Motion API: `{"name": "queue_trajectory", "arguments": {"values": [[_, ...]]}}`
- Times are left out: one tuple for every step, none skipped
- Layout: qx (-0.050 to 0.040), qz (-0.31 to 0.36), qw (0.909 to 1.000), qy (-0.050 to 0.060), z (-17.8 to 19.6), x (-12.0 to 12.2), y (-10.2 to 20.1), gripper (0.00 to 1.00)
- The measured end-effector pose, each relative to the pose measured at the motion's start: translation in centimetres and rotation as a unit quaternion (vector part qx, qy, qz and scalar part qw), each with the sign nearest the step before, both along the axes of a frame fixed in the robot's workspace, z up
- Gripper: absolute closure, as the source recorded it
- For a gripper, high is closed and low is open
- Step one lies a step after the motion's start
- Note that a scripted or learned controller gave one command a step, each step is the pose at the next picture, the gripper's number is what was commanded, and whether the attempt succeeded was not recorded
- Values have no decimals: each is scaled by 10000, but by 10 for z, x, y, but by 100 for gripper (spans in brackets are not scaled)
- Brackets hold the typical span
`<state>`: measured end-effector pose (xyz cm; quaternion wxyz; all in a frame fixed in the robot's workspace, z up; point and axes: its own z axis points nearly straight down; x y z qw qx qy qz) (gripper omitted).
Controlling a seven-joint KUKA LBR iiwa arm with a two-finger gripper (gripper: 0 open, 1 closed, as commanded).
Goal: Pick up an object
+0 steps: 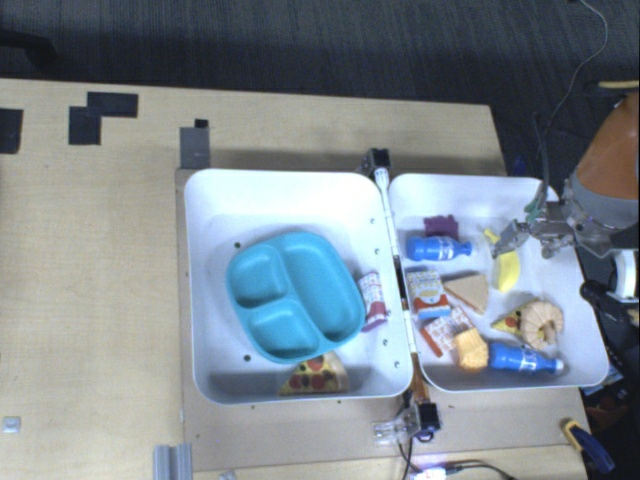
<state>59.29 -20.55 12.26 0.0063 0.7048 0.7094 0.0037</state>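
Camera view: hovering with gripper (535, 230) over right bin (600, 368) far edge, jaws' state unreadable, approaching yellow piece (508, 269) near bin's middle, likely needing descent before closing.

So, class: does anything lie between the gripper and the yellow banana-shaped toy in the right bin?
Nothing visible does. The gripper hovers just above and right of the yellow banana-shaped toy, with bare right bin floor between them.
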Motion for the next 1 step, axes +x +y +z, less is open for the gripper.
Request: {"name": "queue_trajectory", "arguments": {"values": [[-3, 9, 10000, -22, 12, 2, 0, 100]]}}
